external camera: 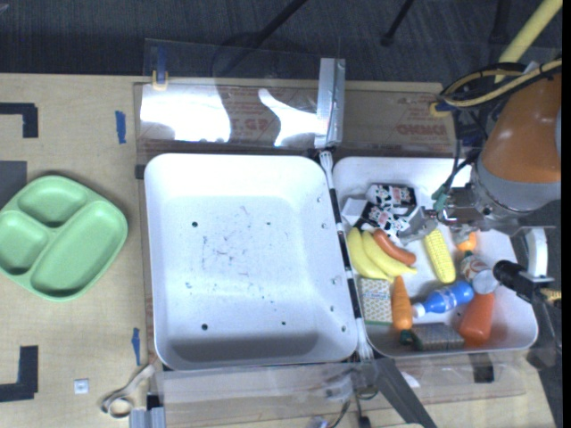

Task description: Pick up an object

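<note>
The right bin (522, 339) holds several toy items. Among them are yellow bananas (368, 253), a red-orange sausage-like piece (396, 247), a corn cob (438, 256), a black-and-white patterned item (391, 202), an orange carrot-like piece (401, 302), a blue-and-white bottle (444, 300) and a red-orange item (477, 318). My gripper (430, 220) hangs low over the middle of this bin, just above the corn cob and right of the patterned item. Nothing can be seen held in it. The arm's orange band (528, 141) is above the bin's right side.
The left bin (175, 179) lies beside the right one. A green divided plate (59, 235) rests on the bench at far left. A clear panel with a metal bracket (329, 102) stands behind the bins. Cables (473, 83) loop near the arm. Scissors (123, 399) lie at the front left.
</note>
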Robot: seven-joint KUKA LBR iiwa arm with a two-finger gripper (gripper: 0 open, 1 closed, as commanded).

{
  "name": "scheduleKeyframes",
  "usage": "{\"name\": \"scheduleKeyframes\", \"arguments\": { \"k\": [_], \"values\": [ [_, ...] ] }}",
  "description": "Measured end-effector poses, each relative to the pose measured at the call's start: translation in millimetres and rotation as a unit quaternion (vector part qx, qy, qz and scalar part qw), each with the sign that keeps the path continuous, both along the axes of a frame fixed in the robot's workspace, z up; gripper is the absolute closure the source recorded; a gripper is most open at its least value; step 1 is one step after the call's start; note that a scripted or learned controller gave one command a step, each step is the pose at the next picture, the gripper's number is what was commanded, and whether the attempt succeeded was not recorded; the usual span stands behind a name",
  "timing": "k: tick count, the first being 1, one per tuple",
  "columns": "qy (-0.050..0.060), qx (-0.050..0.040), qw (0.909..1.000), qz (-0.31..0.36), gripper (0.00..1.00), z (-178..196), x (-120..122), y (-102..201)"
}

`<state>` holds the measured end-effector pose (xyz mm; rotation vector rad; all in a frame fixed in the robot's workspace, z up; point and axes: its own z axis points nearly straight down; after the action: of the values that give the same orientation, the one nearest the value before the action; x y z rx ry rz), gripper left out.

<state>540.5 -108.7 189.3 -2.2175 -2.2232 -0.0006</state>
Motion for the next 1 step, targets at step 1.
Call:
{"name": "scheduleKeyframes", "arguments": {
  "k": [1],
  "values": [
    [0.000, -0.0001, 0.9995, -0.032, 0.00, -27.0, -11.5, -53.2]
  ]
}}
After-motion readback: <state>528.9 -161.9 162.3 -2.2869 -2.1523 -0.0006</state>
